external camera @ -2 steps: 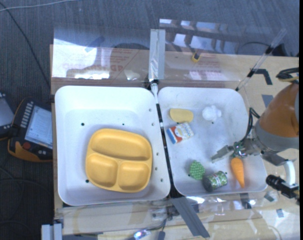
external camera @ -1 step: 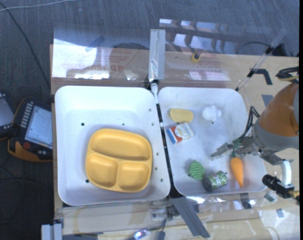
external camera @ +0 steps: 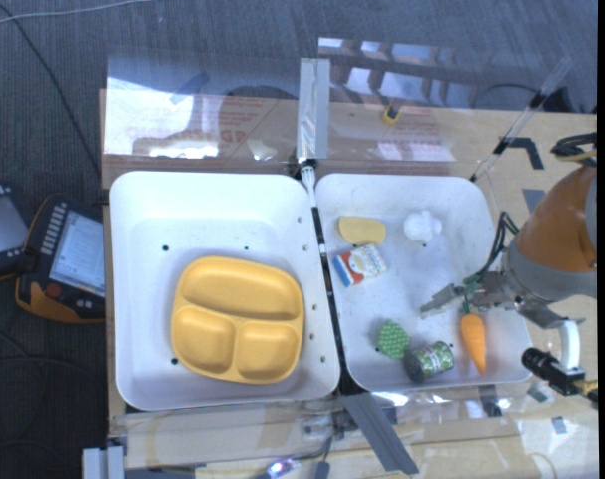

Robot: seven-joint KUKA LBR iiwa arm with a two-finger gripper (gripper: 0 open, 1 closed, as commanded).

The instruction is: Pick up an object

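Right now the arm reaches in from the right, orange band above the wrist, and its end effector sits low over the right bin, near that bin's right side. Its fingers look spread, one grey prong pointing left across the bin floor, and nothing sits between them. Just beside the end effector, right under it, lies an orange carrot with a green top, pointing lengthwise toward the front wall; whether metal touches it I cannot tell.

Close by on the left of the carrot, a small can lies on its side, and next to that a green knobbly piece. Further back in the same bin: a yellow slice-shaped thing, a red, white and blue packet near the divider, and a white fluffy lump.

Over in the left bin, a yellow three-compartment tray lies flat, well apart from the action.
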